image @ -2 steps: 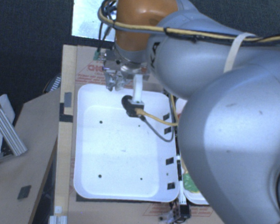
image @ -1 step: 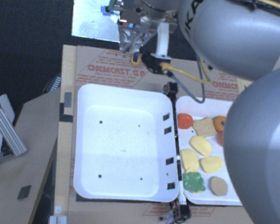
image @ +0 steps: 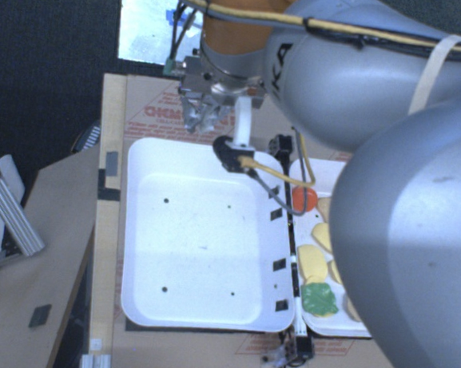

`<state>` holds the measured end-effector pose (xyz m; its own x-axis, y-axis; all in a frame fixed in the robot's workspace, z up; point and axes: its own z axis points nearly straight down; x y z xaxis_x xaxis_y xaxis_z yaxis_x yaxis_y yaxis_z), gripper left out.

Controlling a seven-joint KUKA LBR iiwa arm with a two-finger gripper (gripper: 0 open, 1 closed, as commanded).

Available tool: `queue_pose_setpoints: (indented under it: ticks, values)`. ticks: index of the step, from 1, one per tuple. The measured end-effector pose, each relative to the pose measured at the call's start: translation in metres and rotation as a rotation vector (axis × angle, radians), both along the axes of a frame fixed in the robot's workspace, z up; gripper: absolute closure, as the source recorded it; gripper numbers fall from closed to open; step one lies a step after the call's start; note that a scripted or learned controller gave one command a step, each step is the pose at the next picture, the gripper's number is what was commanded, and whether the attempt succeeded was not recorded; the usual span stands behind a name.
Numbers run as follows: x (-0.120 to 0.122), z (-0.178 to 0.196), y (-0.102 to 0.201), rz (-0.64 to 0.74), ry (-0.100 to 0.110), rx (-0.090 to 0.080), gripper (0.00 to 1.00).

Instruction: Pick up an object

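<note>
Brown cardboard sheeting (image: 152, 112), printed with red lettering, covers a bench that carries two shallow white bins side by side, photographed from a fixed camera above at a slant. At left, the left bin (image: 142, 235) shows its bare floor dotted with a few small dark holes. Black clips line the seam where it meets the right bin (image: 326, 328), much of which lies beneath the grey arm (image: 393, 153) sweeping in from the right. Visible in that right bin are a small orange-red object (image: 304, 198) near the seam, pale yellow pieces (image: 313, 262) just below it, and a green object (image: 319, 299) toward the near corner. The arm's orange band (image: 233, 15) sits at top centre, with the metal gripper (image: 204, 117) hanging over the cardboard just beyond the far rim of the left bin, well apart from the objects; nothing is seen between its fingers, and how far they are spread cannot be made out. A white post and a black fitting (image: 231, 154) stand beside it, at the bins' far edge.
</note>
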<state>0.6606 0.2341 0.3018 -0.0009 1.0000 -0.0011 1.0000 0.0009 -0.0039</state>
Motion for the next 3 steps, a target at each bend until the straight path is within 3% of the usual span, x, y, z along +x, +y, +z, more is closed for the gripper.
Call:
queue_pose_setpoints:
  ticks: [1, 2, 3]
  values:
    - [0.008, -0.061, 0.000, -0.001, -0.002, 0.000, 1.00]
    - [0.006, 0.076, -0.007, 0.003, -0.016, 0.005, 1.00]
    - [0.008, 0.052, 0.000, 0.003, -0.006, 0.002, 1.00]
